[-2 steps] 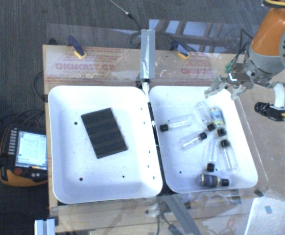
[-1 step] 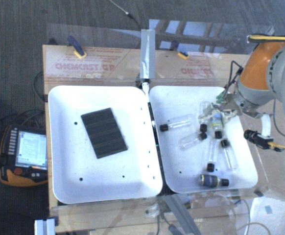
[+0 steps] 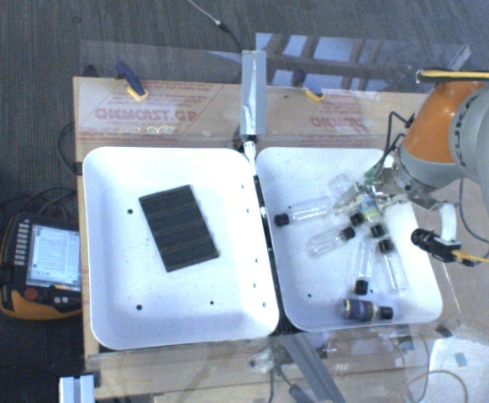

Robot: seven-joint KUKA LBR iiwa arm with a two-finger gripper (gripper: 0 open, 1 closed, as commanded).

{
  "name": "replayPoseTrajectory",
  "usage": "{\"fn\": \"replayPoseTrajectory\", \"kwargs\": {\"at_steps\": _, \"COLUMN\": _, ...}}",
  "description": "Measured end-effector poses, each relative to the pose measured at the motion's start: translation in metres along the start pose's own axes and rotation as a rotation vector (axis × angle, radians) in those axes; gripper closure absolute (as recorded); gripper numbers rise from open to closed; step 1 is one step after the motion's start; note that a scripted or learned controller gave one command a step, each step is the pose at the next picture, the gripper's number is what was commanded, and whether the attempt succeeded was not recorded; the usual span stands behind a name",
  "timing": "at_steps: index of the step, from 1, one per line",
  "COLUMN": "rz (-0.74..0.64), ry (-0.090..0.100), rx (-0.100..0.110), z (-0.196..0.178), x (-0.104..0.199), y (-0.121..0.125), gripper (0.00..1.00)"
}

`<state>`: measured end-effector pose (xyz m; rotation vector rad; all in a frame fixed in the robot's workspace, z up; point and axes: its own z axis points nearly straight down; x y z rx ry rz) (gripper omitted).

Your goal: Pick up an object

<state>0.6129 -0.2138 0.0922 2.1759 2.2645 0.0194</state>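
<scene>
Bench (image 3: 228,112): brown board top, faded red lettering. Two white bins side by side, touching: left bin (image 3: 110,250), right bin (image 3: 299,162).

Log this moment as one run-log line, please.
arm: over right bin | gripper: low among clear vials, grasp unconfirmed | left bin: dark slab | task: pick pending

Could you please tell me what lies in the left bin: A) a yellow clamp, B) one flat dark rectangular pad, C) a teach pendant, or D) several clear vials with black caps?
B: the left bin holds one flat dark rectangular pad, while the clear vials with black caps lie in the right bin.
</scene>
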Motion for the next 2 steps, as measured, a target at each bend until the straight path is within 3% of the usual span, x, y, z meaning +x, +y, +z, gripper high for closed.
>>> {"fn": "replayPoseTrajectory", "kwargs": {"at_steps": 1, "rz": -0.002, "ry": -0.002, "rx": -0.002, "z": -0.008, "x": 0.001, "y": 0.001, "gripper": 1.0}}
{"fn": "replayPoseTrajectory", "kwargs": {"at_steps": 2, "rz": -0.054, "ry": -0.008, "rx": 0.01, "z": -0.12, "x": 0.049, "y": 0.004, "gripper": 1.0}}
